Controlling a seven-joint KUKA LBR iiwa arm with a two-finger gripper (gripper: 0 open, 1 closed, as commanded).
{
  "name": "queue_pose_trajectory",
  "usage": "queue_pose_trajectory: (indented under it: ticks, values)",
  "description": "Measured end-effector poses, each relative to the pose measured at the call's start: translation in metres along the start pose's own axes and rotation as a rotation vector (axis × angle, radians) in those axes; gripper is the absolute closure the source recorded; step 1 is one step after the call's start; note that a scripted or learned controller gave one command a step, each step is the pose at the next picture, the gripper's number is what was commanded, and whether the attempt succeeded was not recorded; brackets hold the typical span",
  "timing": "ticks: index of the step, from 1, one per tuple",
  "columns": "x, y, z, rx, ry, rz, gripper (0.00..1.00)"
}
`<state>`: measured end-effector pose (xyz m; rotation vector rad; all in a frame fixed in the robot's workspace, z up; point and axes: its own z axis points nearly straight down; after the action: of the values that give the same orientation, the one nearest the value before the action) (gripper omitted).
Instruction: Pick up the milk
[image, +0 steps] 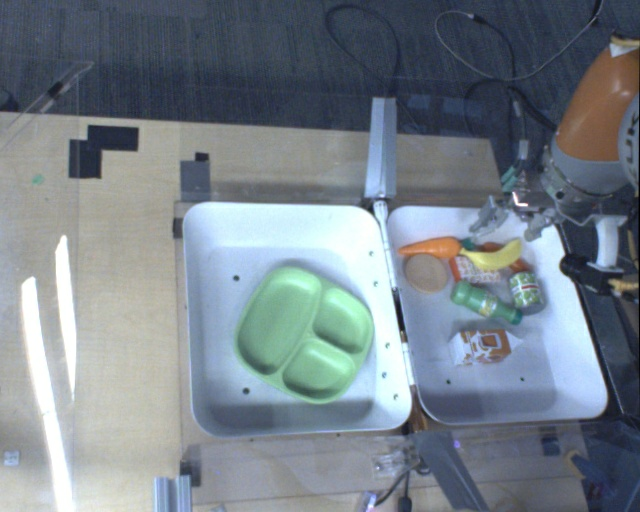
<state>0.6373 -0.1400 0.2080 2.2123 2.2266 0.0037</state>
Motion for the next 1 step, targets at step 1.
queue_pose_trajectory:
  ticks: [1]
  values:
    - [0.0164,-0.0992,0.0347,0.0,0.0,0.12,0.0]
